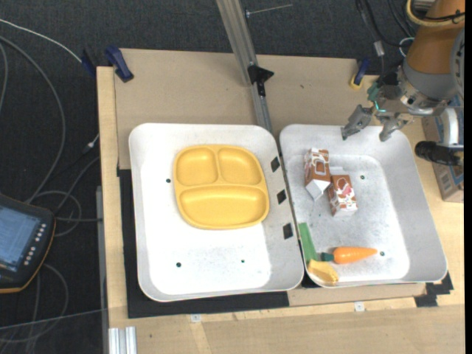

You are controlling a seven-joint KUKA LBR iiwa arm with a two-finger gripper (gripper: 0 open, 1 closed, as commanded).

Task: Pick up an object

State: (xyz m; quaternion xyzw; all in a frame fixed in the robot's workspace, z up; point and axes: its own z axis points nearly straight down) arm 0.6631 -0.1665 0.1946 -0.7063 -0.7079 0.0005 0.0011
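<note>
Fingers: the gripper (372, 126) hangs over the far rim of the right bin (413, 198), its two fingers (352, 126) spread apart with nothing between them.
Nearest objects: two small brown-and-white cartons — carton one (317, 172) and carton two (342, 194) — lie below the fingers toward the bin's middle, touching or nearly touching each other.
Farther objects: a toy carrot (354, 254) lies well beyond the cartons at the bin's front edge, with a green piece (304, 242) and a yellow piece (323, 273) beside it in the front-left corner.
Risk, rim: a straight descent from here would likely land on the bin's raised edge, not on any object — the fingers would close on air.
Risk, cartons: being so close together, one may be nudged or tipped when the other is gripped; a finger could wedge between them and pinch a corner only.
Risk, carrot: rounded and tapered, it may roll or squirt out of a grip.
Left bin: the left bin (206, 271), well away from the fingers, holds a yellow divided plate (220, 186).
Surface: both bins sit on a pale wooden table (184, 87), with a metal post (236, 21) rising behind the gap between the bins.
Room: dark carpet, loose cables, a tablet (18, 234) at far left.
</note>
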